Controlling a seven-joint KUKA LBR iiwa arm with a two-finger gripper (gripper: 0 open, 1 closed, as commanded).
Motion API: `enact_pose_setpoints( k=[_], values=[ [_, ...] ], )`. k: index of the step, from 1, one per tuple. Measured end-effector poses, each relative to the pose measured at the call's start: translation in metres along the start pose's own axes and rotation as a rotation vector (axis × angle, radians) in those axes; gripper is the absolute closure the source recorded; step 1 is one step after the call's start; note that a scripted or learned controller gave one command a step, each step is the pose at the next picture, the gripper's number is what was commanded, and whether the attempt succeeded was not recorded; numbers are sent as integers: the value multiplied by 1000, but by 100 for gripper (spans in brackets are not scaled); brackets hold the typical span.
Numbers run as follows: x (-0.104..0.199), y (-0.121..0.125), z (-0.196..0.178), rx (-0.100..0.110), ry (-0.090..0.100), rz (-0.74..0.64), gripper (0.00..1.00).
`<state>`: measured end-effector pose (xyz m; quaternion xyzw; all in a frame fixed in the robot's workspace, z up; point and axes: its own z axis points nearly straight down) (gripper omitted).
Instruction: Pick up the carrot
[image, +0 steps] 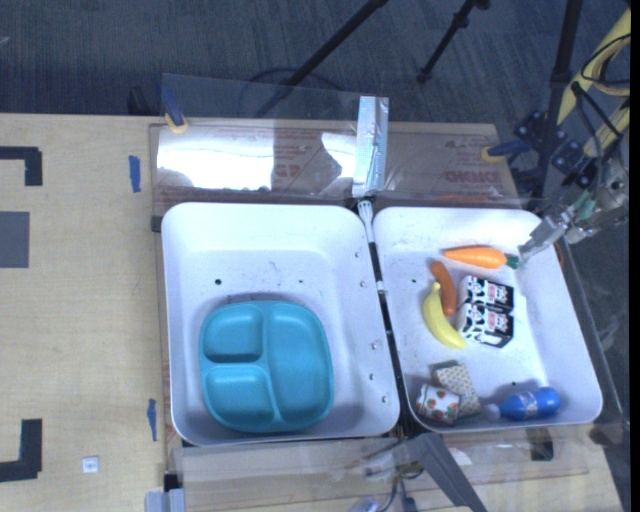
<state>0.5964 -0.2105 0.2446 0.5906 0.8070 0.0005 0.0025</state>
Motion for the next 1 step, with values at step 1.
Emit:
enact_pose_setpoints(
  k=[1],
  values=[
    [-22,38,114,1,2,-201,0]
  ],
)
